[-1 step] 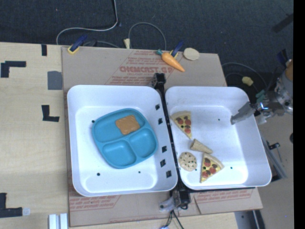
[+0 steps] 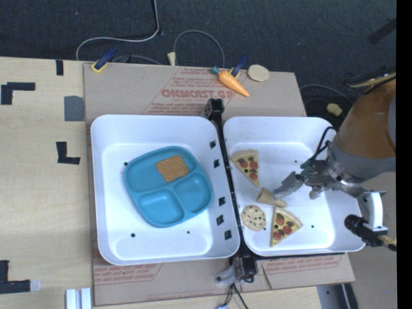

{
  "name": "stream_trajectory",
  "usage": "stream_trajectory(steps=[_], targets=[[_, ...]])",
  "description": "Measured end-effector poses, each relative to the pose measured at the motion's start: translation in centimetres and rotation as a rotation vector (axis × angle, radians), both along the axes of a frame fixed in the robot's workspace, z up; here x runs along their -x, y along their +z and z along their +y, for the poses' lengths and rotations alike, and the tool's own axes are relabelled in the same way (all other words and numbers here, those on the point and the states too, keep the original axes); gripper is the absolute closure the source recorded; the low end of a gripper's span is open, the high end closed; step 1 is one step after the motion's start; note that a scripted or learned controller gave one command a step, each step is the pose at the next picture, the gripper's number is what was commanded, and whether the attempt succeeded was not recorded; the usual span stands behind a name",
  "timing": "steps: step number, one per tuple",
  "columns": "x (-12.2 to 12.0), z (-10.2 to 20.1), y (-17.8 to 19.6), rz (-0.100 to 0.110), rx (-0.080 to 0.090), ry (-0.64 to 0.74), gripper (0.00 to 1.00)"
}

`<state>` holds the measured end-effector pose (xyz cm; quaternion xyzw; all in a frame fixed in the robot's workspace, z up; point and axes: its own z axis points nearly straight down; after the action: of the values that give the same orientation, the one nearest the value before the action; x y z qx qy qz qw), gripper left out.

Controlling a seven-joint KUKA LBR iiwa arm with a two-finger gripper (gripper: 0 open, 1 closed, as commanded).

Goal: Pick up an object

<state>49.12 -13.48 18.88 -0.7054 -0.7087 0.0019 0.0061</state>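
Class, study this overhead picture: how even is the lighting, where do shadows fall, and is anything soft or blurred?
Camera view: lighting is bright and even, the white bins nearly washed out; soft shadows lie under the blue divided plate and beside the gripper; the pizza slices read slightly soft, and the dark floor at the top loses detail.

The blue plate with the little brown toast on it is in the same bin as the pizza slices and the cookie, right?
Not quite. The blue plate with the brown toast sits in the left bin. The two pizza slices and the cookie lie in the right bin, where the gripper reaches. The camera view shows the divider between the bins.
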Motion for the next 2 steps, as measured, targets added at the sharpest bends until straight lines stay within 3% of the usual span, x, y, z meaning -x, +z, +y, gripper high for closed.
stream_trajectory(steps=[1, 2], targets=[[-3.7, 1.9, -10.7, -0.016, 0.011, -0.002, 0.0], [-11.0, 3.0, -10.2, -0.017, 0.008, -0.001, 0.0]])
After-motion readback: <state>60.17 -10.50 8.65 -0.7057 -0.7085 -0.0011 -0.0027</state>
